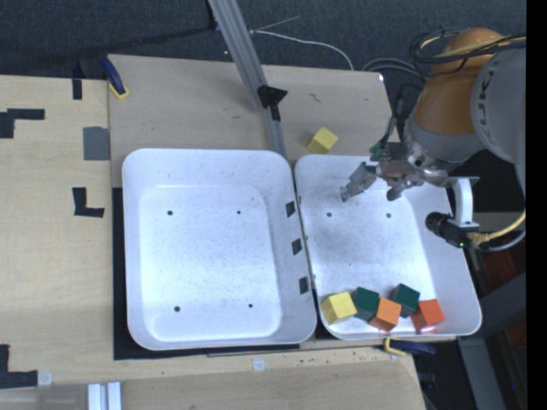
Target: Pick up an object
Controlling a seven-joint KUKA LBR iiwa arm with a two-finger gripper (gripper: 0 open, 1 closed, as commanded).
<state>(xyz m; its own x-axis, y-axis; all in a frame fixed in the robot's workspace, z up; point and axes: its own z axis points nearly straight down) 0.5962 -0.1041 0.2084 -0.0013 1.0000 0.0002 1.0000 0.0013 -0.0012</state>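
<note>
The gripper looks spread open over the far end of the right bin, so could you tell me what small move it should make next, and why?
Probably a move toward the near end of the right bin. The gripper hangs open with nothing between its fingers, over bare floor, while the blocks lie clustered against the near wall. The yellow block on the bench lies outside the bin, so the cluster seems the better target.
</note>
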